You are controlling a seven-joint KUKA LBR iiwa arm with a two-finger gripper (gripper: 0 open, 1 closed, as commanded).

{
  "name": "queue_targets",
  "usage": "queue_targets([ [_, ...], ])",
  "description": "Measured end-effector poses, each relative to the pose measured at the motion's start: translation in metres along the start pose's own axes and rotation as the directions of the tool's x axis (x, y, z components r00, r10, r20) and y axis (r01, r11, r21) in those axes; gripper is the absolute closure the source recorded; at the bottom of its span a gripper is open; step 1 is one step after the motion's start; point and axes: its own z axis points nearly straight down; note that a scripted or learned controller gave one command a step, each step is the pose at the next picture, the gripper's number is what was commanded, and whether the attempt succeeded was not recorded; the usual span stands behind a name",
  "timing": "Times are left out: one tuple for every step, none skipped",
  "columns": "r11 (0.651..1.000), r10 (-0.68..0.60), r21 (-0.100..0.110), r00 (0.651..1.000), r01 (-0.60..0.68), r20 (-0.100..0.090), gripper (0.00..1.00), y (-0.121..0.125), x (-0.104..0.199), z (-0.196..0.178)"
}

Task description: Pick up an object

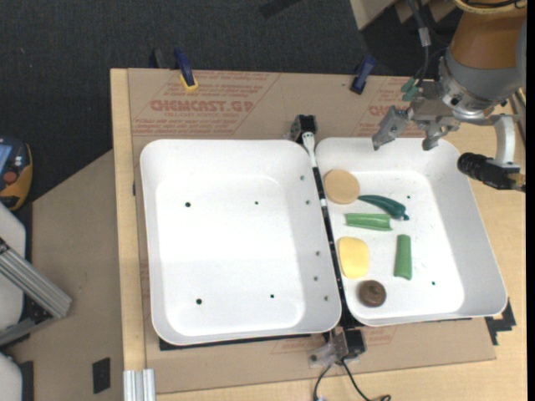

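Observation:
My gripper (410, 136) hangs over the back edge of the right bin (468, 224), its two fingers spread apart with nothing between them. Below it in that bin lie a tan round disc (341, 185), a dark green curved piece (385, 205), a light green stick (368, 221), a green upright stick (403, 256), a yellow block (354, 257) and a brown round object (371, 292). All of them lie nearer the camera than the gripper and apart from it.
The left bin (234, 232) stands beside the right one, with a black divider strip (322, 215) between them. Both rest on a cardboard sheet (217, 98) held by blue clamps (184, 69) at the back. A black fitting (489, 170) sticks out by the right bin's far corner.

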Motion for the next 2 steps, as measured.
queue_targets([
  [1.0, 0.007, 0.016, 1.0, -0.007, -0.001, 0.0, -0.041, -0.065, 0.183],
  [1.0, 0.003, -0.017, 1.0, -0.003, 0.007, 0.0, -0.05, -0.079, 0.031],
])
